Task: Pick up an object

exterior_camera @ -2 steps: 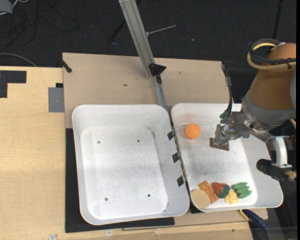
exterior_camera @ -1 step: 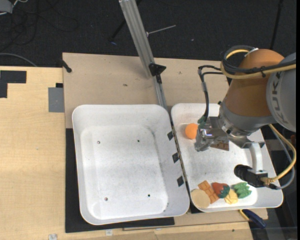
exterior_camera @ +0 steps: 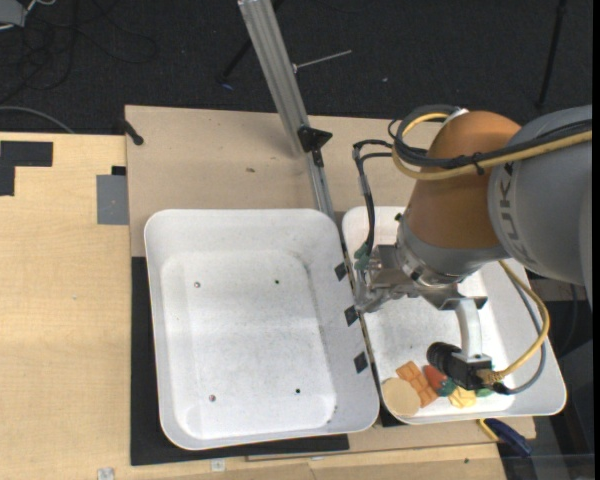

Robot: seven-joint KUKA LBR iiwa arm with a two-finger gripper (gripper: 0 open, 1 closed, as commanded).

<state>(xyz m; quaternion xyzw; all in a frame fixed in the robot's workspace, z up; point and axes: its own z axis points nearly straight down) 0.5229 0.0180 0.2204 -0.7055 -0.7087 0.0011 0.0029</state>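
Observation:
The right white bin (exterior_camera: 540,393) holds a small cluster of objects in its near corner. There is a tan round disc (exterior_camera: 400,397), an orange piece (exterior_camera: 415,377), a small red piece (exterior_camera: 435,378), a yellow piece (exterior_camera: 463,399) and a bit of green (exterior_camera: 483,392). My gripper (exterior_camera: 377,280) hangs low over the left side of this bin, close to its left wall and further back than the cluster. The bulky grey and orange wrist hides most of the bin's far half. I see nothing held under the gripper.
The left white bin (exterior_camera: 165,268) lies beside the right one, their walls meeting under several black clips (exterior_camera: 352,314). A slanted aluminium strut (exterior_camera: 280,78) rises from between the bins toward the top. Wooden bench surface extends to the left.

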